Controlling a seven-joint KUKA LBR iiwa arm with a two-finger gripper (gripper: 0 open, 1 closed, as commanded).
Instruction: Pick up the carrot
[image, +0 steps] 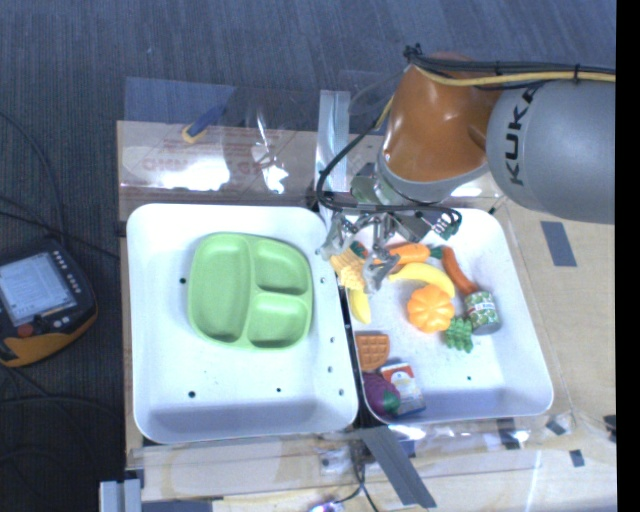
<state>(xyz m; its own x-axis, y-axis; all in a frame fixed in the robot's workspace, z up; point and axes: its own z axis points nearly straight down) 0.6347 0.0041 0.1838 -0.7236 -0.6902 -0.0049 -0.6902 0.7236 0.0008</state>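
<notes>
Green divided plate (249, 290) (left bin (160, 400)); pumpkin (430, 308) right.

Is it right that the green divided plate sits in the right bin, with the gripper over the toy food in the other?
Not quite. The camera view shows the green divided plate in the left bin; the gripper hangs over the toy food in the right bin.

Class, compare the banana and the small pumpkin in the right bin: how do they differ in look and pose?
The banana is yellow, long and curved; the pumpkin is orange, round and ribbed. The banana lies nearer the gripper; the pumpkin sits below it, beside the broccoli. Both are toy foods resting in the right bin.
</notes>
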